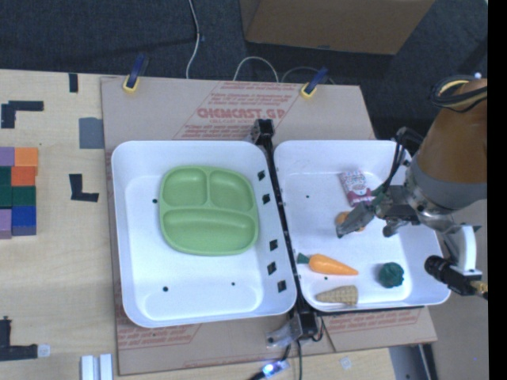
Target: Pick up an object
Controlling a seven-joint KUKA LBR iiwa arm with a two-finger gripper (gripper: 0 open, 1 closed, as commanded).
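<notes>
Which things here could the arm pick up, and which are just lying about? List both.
Candidates, right bin: carrot, cone, dark green lump, pink packet, orange bit at the gripper.

Lying about: green divided plate in left bin, coloured blocks, cardboard box.

My claw (371,222) is hanging over the middle of the right white plastic bin (317,153). A pink packet (355,184) is lying just beyond it. An orange toy carrot (332,266), a tan waffle cone (338,294) and a dark green round lump (390,274) are crowding the near edge. The bin's far left corner is lying bare.
</notes>
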